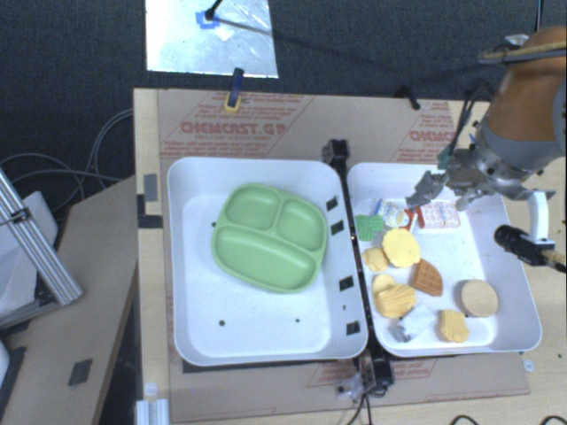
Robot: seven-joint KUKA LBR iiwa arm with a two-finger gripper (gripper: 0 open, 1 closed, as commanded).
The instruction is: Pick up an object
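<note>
Bench: left bin (190, 326) holds green tray (269, 236); claw (423, 193) state unclear

A green divided plate (270, 237) is set in the left white bin (190, 326). Behind the bins, a shiny metal sheet (211, 25) is laid on dark carpet, and cardboard (257, 127) is spread beneath both bins.

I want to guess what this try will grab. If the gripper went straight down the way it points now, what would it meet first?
Most likely the red and white packet lying flat in the right bin, right beneath the gripper. The yellow round piece sits just beyond it. Depth is hard to judge from this slanted view.
</note>
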